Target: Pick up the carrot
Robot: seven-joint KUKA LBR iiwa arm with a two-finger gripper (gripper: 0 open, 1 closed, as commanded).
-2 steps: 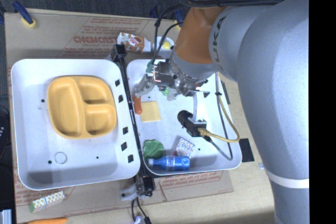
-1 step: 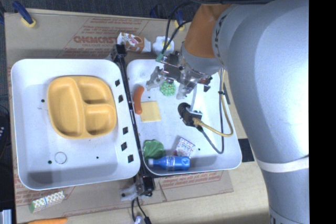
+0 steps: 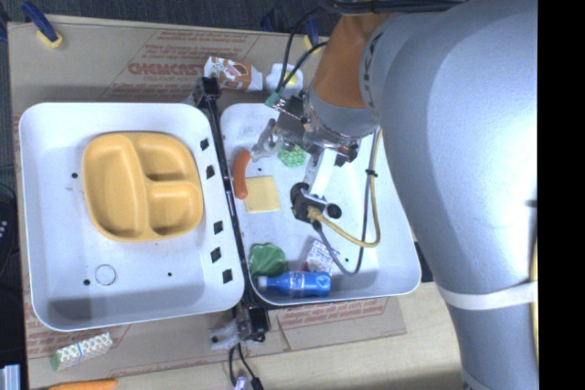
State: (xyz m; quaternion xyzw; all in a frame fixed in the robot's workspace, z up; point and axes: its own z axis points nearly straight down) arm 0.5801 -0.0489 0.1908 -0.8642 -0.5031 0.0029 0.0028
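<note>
The carrot (image 3: pixel 240 173), a short orange stick, lies upright in the picture against the left wall of the right bin (image 3: pixel 388 224). My gripper (image 3: pixel 272 140) hangs low over the upper part of that bin, a little up and to the right of the carrot's top end. From this angle the wrist and its cables cover most of the gripper. Nothing is visibly held.
A yellow cheese slice (image 3: pixel 262 194) lies beside the carrot, and a small green item (image 3: pixel 292 157) sits under the wrist. Along the bin's near edge are a green toy (image 3: pixel 267 258), a blue bottle (image 3: pixel 297 284) and a small packet (image 3: pixel 320 255). A yellow divided plate (image 3: pixel 142 183) lies in the left bin.
</note>
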